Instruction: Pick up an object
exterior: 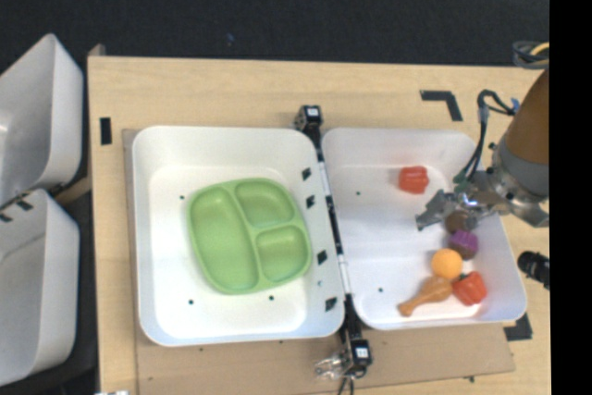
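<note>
A: Camera view is showing the grey two-finger gripper (450,210) hanging low over the right shallow white plastic bin (370,291), its tips just beside a small brown rounded object (459,221).

B: Is it gripping that piece?

A: I cannot tell; the fingers are blurring into the brown thing, so open or closed is anyone's guess. I am judging this as the approach-or-grasp step, with nothing clearly lifted.

B: What else is lying there?

A: A small purple round object (465,243) is touching the brown one; below sit an orange ball (447,265), a tan drumstick-shaped toy (425,296) and a red chunky toy (471,289). A red block (413,179) is sitting apart, further up. The green divided plastic plate (249,236) is resting in the left bin (166,310).

B: Next move?

A: Probably closing squarely on one piece without nudging the purple neighbour, then rising straight.
</note>
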